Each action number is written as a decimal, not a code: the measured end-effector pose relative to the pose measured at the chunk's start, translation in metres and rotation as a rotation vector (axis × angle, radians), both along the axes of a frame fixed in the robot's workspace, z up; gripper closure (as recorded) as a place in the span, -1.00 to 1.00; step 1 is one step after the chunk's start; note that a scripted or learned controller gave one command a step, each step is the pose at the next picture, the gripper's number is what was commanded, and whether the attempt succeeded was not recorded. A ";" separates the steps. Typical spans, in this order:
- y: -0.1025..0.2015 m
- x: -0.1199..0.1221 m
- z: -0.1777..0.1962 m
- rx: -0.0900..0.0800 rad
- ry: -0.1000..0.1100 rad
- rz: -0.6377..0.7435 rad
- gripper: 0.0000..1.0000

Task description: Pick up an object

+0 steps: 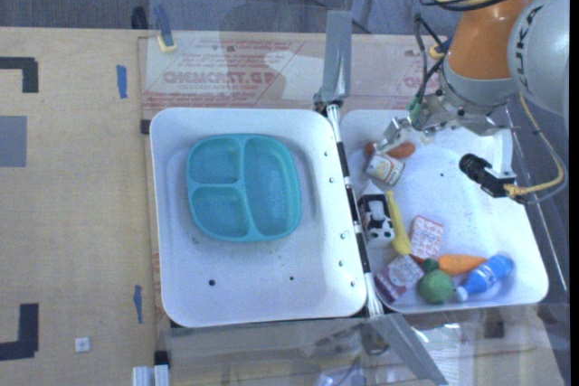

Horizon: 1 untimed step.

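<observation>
The right bin (507, 221) holds the loose objects. My gripper (399, 134) hangs low over that bin's back left corner, under the orange-banded wrist (484, 23). A small red-orange item (403, 150) lies right beneath it, partly hidden by the gripper. Just in front sits a small cream jar (384, 168) with a red label, tipped on its side. Further forward lie a yellow banana (397, 223) and a black-and-white toy (374, 219).
A pink packet (427, 236), carrot (460, 264), blue bottle (484, 277), green ball (436, 287) and maroon packet (398, 274) crowd the right bin's front. A teal divided plate (243, 187) lies in the left bin (262, 285). A black cable connector (481, 174) hangs over the right bin.
</observation>
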<state>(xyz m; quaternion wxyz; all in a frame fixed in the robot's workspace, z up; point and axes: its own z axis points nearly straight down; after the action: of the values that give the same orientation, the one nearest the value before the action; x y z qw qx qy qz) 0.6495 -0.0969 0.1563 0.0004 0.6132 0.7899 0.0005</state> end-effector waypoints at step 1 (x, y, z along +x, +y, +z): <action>-0.047 0.019 -0.069 0.000 -0.002 0.027 -1.00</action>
<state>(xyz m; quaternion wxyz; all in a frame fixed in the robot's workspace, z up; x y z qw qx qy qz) 0.6682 -0.1435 0.0873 0.0010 0.6023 0.7982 0.0012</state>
